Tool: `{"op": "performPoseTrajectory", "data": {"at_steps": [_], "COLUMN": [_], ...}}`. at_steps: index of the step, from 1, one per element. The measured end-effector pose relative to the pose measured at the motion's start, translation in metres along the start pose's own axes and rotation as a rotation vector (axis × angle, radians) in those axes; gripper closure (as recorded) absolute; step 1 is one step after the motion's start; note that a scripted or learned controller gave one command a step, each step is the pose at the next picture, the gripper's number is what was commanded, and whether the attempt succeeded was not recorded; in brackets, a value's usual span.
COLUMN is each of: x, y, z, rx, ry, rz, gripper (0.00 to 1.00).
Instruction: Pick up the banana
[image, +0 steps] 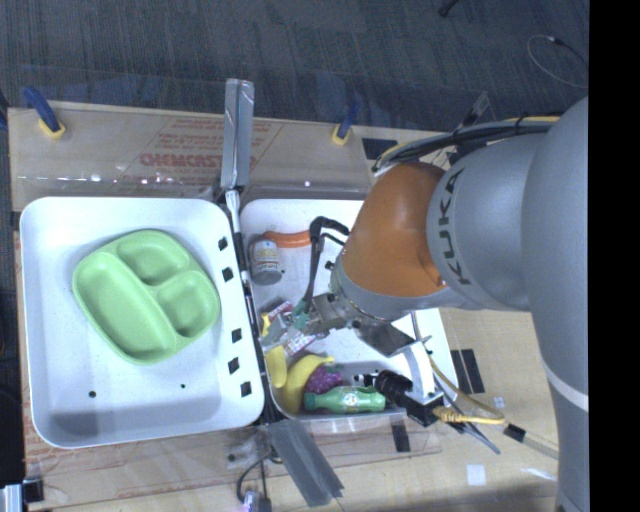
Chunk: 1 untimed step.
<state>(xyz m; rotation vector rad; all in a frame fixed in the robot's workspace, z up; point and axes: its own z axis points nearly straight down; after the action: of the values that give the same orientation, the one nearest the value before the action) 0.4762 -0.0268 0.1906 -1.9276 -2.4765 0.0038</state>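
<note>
The yellow banana (286, 376) lies in the front left corner of the right bin (300, 210), against the bin's left wall. My gripper (303, 320) hangs just above and behind it, over a small colourful packet (285, 322). The orange wrist band and grey arm cover the middle and right of this bin. Purple grapes (322, 380) touch the banana's right side.
A green bottle (346, 402) lies along the right bin's front wall. A small tin can (265, 258) and an orange item (291, 240) sit at the back left. The left bin (60, 400) holds a green divided plate (148, 293).
</note>
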Motion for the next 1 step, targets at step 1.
{"op": "performPoseTrajectory", "data": {"at_steps": [1], "x": [0.0000], "y": [0.0000], "z": [0.0000], "rx": [0.000], "ry": [0.000], "rz": [0.000], "gripper": [0.00]}}
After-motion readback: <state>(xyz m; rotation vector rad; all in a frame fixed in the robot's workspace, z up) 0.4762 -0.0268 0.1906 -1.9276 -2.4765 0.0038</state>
